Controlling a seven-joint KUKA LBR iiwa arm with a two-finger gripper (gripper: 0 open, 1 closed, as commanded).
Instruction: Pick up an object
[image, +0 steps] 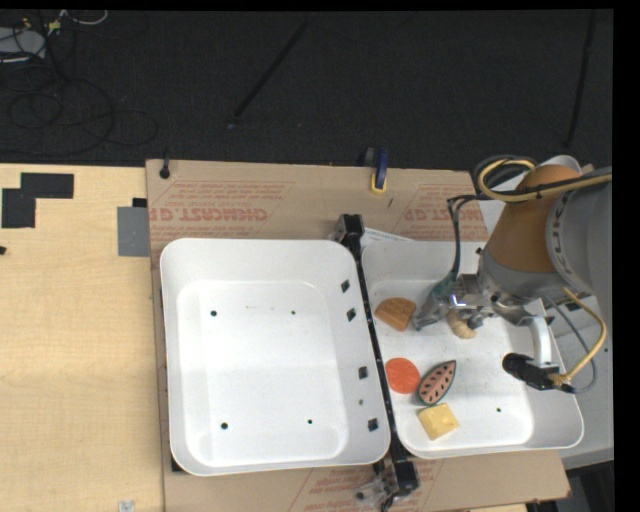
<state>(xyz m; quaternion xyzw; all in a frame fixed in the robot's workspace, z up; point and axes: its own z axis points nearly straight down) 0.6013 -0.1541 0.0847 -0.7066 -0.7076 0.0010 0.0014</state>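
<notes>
Across the bench lies a cardboard sheet (270, 205) with red print, and on it two shallow white bins sit side by side, touching along a black divider strip (362, 330). Of the pair, the left bin (180, 300) is the larger to my eye. From the right the grey arm (580, 240) leans in over the right bin (560, 425), its orange band (525, 225) just above the wrist, with yellow and black cables looping around it.

Its gripper (450, 310) sits low in the upper middle of the right bin, pointing left. Something small and tan (461, 324) lies right at the fingertips, but from where I stand the metal and shadow blur together, so I cannot tell whether the fingers are spread or closed, or whether that piece is held.

Just left of the gripper, near the divider, rests a brown bread-like lump (396, 314). Below it lies a flat orange-red disc (402, 376), and just beside that, to the right, a tilted oval piece (437, 382), dark with a reddish rim. Nearest the front edge sits a small yellow block (438, 421).
</notes>
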